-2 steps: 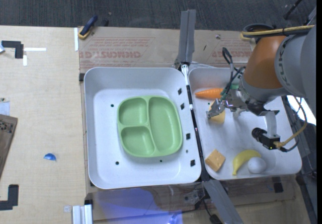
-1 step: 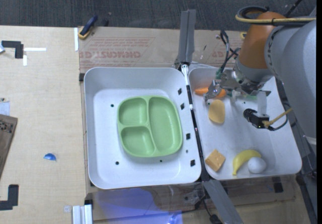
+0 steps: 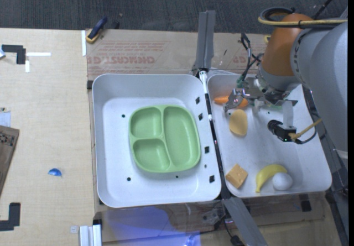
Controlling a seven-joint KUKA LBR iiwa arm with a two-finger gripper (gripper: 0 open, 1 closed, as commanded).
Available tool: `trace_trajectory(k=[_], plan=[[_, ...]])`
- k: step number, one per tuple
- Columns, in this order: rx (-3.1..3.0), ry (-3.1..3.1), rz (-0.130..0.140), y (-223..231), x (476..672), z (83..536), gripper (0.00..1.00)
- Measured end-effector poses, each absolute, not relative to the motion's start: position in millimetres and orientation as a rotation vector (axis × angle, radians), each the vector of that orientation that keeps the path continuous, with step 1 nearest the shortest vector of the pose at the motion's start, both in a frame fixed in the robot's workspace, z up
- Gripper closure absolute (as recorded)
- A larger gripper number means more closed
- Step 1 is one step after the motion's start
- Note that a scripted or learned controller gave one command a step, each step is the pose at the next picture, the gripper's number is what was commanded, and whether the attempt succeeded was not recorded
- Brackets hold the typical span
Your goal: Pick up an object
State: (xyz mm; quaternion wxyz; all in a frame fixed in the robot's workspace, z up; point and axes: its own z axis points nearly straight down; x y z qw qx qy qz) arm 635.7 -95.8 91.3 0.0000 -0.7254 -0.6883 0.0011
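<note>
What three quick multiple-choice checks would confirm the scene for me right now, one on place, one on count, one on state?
1. Where does the green plate lie?
A. In the left bin
B. In the right bin
C. On the bare bench

2. How many compartments does the green plate have?
A. Two
B. Three
C. Five

3. How does the banana stand relative to the pincer?
A. Clamped in it
B. Lying apart from it, at the right bin's near side beside a white ball
C. Lifted above the bench

Answers: 1 A, the plate sits in the middle of the left bin. 2 B, two small sections on one side and one long section on the other. 3 B, the banana rests on the bin floor while the pincer hangs at the bin's far end, by the pale yellow piece.
</note>
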Motion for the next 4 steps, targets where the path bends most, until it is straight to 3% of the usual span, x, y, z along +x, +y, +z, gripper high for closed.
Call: trace_trajectory(k=[1,2,3,4], plan=[[-2.212,-2.231,0.002,-98,591.4,92,0.00],[-2.217,-2.226,0.002,-99,591.3,101,1.00],[-2.216,-2.226,0.002,-99,591.3,101,0.00],[-2.334,-2.103,0.003,-94,627.8,92,0.00]])
